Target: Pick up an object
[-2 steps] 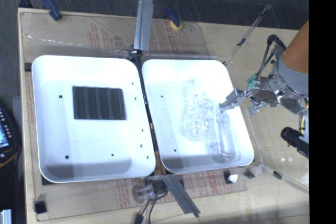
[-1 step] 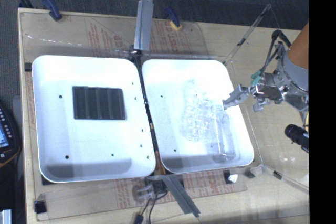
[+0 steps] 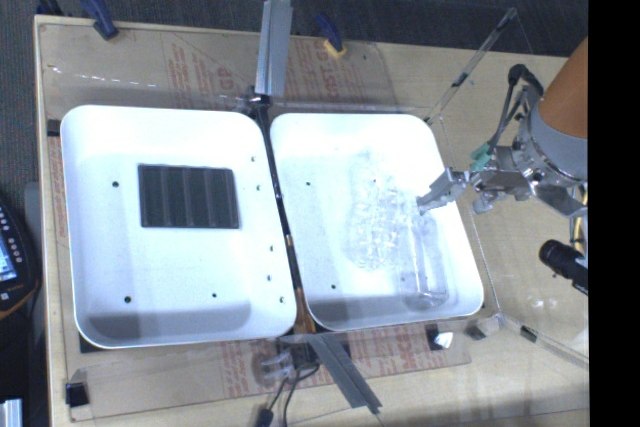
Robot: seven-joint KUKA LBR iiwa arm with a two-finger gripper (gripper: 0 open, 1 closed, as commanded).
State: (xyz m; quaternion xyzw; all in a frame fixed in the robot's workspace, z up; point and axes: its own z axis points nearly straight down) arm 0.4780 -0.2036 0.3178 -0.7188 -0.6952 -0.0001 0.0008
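A pale wooden tabletop (image 3: 120, 55) sits against dark carpet, with blue clamps along its far edge and two shallow white bins side by side. The left bin (image 3: 100, 295) has a dark ribbed rectangle (image 3: 188, 196) on its floor. The right bin (image 3: 320, 295) holds the likely target — a clear plastic object (image 3: 385, 220), crinkled and nearly see-through, lying in the bin's right half, with what looks like a smoother bottle-like part reaching toward the near right corner. Its outline is hard to trace against the white floor.

The pincer (image 3: 432, 196) hangs over the right rim of that bin, at the end of the arm reaching in from the right. Whether it is open or closed I cannot tell; nothing is visibly held in it.

The clear object lies just to the left of the pincer tip and a little nearer the camera — close, possibly touching at its upper edge. Its long axis appears to run from the far side of the bin toward the near right corner, so a grasp would probably need to close across that line.
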